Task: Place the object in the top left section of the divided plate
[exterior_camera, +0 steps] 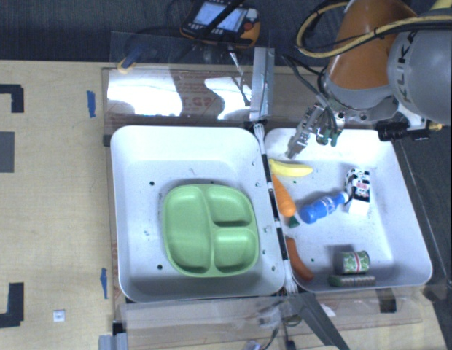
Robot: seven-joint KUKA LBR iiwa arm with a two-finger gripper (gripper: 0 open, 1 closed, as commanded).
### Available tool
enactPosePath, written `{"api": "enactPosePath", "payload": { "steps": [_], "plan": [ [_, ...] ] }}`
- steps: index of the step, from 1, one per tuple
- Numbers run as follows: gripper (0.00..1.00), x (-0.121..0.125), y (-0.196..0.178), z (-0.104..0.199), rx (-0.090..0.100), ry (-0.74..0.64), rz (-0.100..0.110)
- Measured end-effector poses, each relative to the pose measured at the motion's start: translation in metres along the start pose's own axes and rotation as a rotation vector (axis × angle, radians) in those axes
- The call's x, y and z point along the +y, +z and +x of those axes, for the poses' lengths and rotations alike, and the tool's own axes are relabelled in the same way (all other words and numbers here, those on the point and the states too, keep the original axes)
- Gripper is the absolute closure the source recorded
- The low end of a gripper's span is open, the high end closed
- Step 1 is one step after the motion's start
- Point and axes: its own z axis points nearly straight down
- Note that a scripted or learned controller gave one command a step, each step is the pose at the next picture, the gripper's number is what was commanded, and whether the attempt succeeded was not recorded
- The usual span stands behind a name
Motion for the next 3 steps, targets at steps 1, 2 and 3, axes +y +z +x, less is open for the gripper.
{"api": "enactPosePath", "payload": {
  "steps": [1,2,3],
  "plan": [
    [1.0,-0.066,-0.02,-0.033,-0.004,-0.219,-0.001],
    [1.0,-0.053,0.096,-0.007,-0.008,-0.096,-0.003],
    [1.0,-0.084,0.096,-0.025,-0.01,-0.209,-0.003]
  ]
}}
